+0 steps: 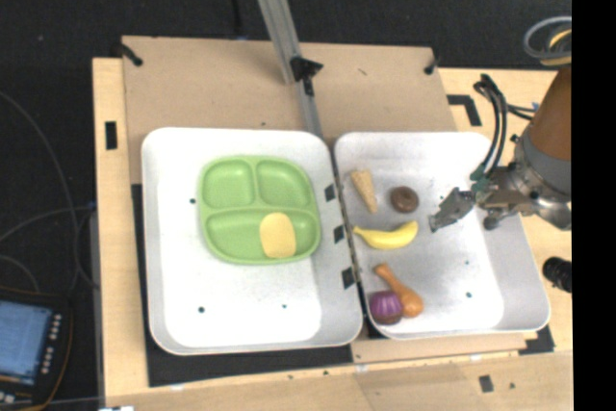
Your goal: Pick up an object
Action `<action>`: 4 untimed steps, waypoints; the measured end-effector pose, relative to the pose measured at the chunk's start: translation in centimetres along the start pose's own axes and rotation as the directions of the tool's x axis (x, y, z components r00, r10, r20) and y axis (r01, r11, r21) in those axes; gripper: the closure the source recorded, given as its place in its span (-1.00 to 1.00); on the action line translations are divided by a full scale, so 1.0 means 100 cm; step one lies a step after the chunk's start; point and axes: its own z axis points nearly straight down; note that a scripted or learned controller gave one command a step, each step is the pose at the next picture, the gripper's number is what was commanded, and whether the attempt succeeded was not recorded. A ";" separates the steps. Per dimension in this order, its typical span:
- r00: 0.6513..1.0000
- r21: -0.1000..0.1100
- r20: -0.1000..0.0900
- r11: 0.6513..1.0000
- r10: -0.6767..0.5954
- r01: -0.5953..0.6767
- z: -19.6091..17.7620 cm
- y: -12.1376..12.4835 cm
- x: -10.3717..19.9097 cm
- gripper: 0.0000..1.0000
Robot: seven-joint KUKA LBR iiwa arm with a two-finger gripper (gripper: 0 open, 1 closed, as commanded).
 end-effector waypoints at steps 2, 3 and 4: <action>1.000 0.004 0.001 1.000 0.003 -0.003 0.044 -0.005 -0.005 -1.00; 1.000 0.005 0.001 1.000 0.003 -0.003 0.087 -0.009 -0.005 -1.00; 1.000 0.006 0.000 1.000 0.004 -0.004 0.135 -0.003 0.001 -1.00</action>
